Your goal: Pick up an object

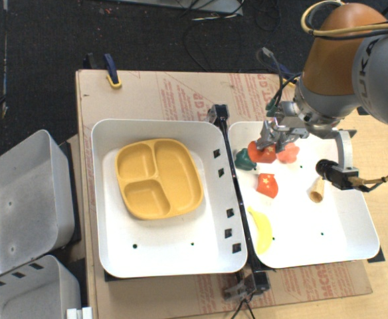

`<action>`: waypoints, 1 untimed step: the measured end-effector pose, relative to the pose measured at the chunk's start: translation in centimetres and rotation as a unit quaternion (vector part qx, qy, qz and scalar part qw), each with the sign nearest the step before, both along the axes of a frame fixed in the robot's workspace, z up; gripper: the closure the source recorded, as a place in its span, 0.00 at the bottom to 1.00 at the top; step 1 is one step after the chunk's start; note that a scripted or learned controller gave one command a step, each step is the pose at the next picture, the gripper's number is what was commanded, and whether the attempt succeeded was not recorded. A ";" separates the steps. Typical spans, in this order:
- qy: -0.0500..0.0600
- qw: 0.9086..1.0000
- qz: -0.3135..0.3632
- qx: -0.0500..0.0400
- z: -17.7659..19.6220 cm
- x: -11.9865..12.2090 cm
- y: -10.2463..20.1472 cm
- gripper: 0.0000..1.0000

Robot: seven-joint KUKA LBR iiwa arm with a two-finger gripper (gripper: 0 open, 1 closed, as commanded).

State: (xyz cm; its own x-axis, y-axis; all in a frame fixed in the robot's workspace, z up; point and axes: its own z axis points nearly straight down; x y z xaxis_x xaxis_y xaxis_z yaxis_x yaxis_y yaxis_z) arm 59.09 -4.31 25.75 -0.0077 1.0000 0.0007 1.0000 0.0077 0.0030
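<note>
End effector first: it hung low over the far left part of the right bin, right above a small cluster of toy food, and whether it was spread or closed could not be told from this slanted view. Nothing could be seen gripped in it.

By size, the desk carried both bins. The left bin held a yellow divided plate. In the right bin lay a yellow banana-like piece near the front, a red-orange piece with a pale pink piece and a green piece beside it under the tool, a red strawberry-like piece, and a small tan piece.

Judging by this, the reach and descent onto the red-orange piece was in hand. The next move would call for centring on one piece, since its neighbours crowded close, then closing and lifting straight.
</note>
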 end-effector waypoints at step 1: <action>0.001 1.000 0.001 0.000 -1.5 2.3 5.8 1.00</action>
State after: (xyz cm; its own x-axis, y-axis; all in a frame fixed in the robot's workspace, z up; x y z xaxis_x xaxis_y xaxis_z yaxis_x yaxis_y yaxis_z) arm 61.42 1.47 24.27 -0.0089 1.0000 0.0012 1.0000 0.0089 0.0011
